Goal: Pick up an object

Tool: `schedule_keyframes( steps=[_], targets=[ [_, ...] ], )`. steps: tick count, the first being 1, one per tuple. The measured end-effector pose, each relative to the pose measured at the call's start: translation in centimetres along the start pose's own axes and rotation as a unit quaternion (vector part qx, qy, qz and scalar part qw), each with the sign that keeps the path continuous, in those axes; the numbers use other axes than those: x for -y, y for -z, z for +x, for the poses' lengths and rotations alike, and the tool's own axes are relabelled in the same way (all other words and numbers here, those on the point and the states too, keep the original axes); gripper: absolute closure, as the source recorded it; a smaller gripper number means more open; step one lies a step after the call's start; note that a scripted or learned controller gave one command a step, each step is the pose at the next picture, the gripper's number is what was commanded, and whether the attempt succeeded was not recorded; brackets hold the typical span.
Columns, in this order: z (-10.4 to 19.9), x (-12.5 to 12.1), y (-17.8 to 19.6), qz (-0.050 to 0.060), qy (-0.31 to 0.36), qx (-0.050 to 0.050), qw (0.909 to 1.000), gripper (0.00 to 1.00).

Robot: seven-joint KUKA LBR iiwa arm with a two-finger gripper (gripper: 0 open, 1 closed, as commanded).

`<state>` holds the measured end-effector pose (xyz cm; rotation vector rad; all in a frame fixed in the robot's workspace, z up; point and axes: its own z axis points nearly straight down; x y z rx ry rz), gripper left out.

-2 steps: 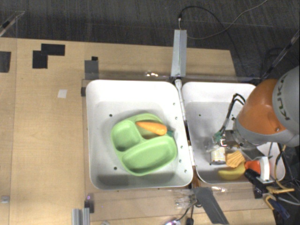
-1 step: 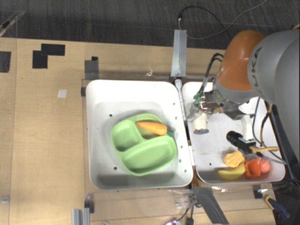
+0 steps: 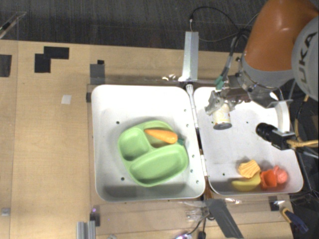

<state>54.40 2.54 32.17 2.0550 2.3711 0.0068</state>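
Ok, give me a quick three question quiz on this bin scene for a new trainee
1. True or false: the carrot lies on the green divided plate.
2. Which bin holds the banana? A) left bin B) right bin
3. Fill in: the gripper is over the right bin's ____ corner, as the camera sees it (near-right or far-left).

Key: 1 true; 2 B; 3 far-left.
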Motion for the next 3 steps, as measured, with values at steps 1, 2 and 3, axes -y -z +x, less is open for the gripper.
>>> schedule_keyframes(
  steps=[1, 2, 3],
  targets=[
    [-3.2, 1.2, -8.1, 0.001, 0.002, 0.000, 1.0000, 1.00],
    [-2.9, 5.7, -3.5, 0.000, 0.004, 0.000, 1.0000, 1.00],
    [-7.0, -1.9, -9.3, 0.001, 0.054, 0.000, 0.9986, 1.00]
  ],
)
